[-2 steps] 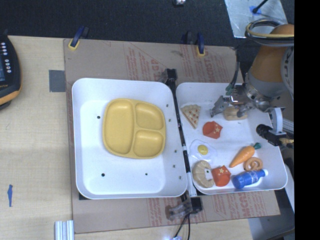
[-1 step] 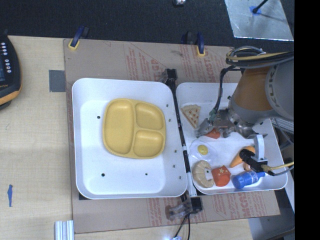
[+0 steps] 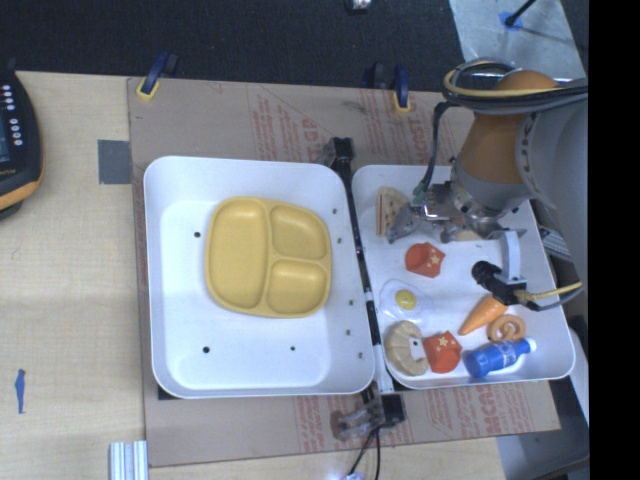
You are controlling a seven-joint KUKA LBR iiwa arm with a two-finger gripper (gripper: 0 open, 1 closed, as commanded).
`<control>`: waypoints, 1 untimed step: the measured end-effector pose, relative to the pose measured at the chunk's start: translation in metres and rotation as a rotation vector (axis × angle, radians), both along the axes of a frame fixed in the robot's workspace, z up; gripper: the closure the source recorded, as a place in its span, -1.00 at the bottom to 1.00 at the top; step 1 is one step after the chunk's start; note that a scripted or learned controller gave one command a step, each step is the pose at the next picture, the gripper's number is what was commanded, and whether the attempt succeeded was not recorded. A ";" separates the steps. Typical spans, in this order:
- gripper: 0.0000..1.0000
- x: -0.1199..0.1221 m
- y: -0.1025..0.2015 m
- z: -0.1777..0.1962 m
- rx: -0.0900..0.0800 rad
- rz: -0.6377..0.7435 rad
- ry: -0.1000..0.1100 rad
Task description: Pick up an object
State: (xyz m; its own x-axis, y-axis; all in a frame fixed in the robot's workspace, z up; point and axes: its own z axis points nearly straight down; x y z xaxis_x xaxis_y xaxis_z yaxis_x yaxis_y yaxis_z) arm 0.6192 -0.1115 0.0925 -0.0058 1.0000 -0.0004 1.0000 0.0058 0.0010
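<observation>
Cardboard-topped bench (image 3: 250, 118), yellow tray (image 3: 268, 256) in left bin (image 3: 170, 268), hand (image 3: 437, 220) above red toy (image 3: 424, 259), grip state unclear

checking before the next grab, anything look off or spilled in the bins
Nothing stands out. The yellow divided plate lies flat in the left bin. The toy foods, among them the carrot and blue bottle, all sit inside the right bin.

yellow tray (image 3: 268, 256), left bin (image 3: 170, 268), toys right
</observation>
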 end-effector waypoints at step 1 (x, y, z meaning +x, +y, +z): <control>-1.00 -0.071 -0.003 -0.002 0.001 -0.003 0.012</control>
State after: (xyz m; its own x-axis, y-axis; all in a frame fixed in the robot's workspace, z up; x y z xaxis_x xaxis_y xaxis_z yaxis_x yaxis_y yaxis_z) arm 0.5485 -0.1145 0.0910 -0.0027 1.0000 0.0010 0.9999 0.0027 -0.0108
